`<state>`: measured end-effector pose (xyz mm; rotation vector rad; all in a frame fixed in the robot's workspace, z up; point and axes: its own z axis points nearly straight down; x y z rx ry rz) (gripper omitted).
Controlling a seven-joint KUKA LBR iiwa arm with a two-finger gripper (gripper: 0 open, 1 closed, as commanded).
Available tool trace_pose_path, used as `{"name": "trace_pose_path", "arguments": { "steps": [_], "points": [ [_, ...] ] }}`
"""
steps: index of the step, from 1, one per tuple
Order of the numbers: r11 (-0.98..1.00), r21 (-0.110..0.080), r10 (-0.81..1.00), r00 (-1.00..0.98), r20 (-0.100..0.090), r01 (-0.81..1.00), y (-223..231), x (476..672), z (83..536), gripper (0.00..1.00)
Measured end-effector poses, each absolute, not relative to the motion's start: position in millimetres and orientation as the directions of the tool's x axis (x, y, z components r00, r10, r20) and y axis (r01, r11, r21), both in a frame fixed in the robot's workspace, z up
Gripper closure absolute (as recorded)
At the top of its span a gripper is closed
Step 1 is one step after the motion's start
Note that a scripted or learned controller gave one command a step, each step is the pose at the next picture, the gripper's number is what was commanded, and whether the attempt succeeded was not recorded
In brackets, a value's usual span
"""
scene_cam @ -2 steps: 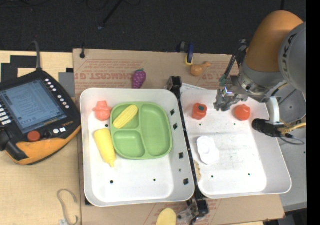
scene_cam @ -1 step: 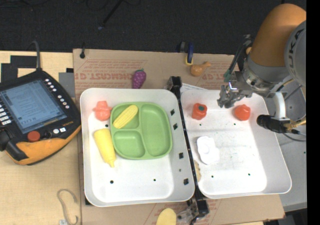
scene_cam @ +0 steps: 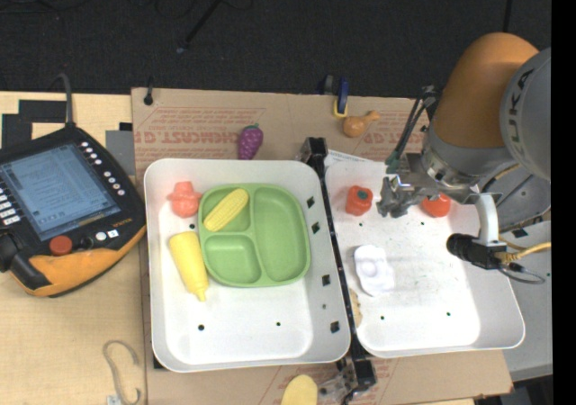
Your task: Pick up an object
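My gripper (scene_cam: 393, 203) hangs over the upper part of the right bin (scene_cam: 490, 327); it is a dark blur, so I cannot tell how far it is parted or whether it grips anything. At nine o'clock, just beside it, stands an orange-red toy (scene_cam: 359, 201); at three o'clock a red tomato (scene_cam: 437, 205) is partly covered by my wrist. At six o'clock a white lump (scene_cam: 373, 268) lies well apart. In the left bin (scene_cam: 234, 340) a green plate (scene_cam: 270, 246) carries corn (scene_cam: 224, 209), with a yellow bottle (scene_cam: 189, 262) and a pink toy (scene_cam: 183, 200) at its nine o'clock. A yellow thing (scene_cam: 300, 390) is cut off at the bottom edge.
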<state>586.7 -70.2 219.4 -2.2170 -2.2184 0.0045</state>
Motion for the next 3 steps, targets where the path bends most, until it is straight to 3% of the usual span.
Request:
{"name": "trace_pose_path", "arguments": {
  "steps": [1, 2, 3],
  "points": [
    [0.000, -0.007, 1.000, 0.000, 0.002, 1.000, -41.5, 541.5, 213.4, 1.00],
    [0.002, -0.004, 1.000, -0.002, 0.002, 1.000, -10.0, 515.1, 232.7, 1.00],
    [-0.001, -0.005, 1.000, 0.001, 0.000, 1.000, -19.2, 518.3, 216.6, 1.00]
  ]
}}
